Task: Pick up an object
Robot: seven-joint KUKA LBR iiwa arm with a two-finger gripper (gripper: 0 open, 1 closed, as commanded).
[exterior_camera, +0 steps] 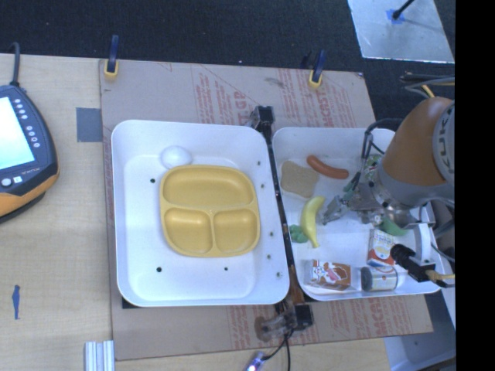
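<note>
Currently your arm (418, 149) reaches in from the right over the right bin (294, 141), and its gripper (346, 204) hangs low above the middle of that bin. You can see the fingers (334, 209) spread apart, with nothing between them; the tips sit just beside the banana (312, 220), on its right.

Around the gripper in the same bin you have a sausage (328, 167) near the back wall, a tan flat piece (298, 178) to the left of it, and a small green item (298, 234) by the banana's lower end. Along the front edge lie a red-and-white packet (331, 275), a small can (381, 279) on its side, and a white carton (380, 247) just behind the can.

Your left bin (128, 207) carries a yellow divided plate (209, 209) in its middle and a white egg-shaped object (175, 156) touching the plate's back left corner. A teach pendant (23, 149) rests on the bench (54, 284) well to the left.
</note>
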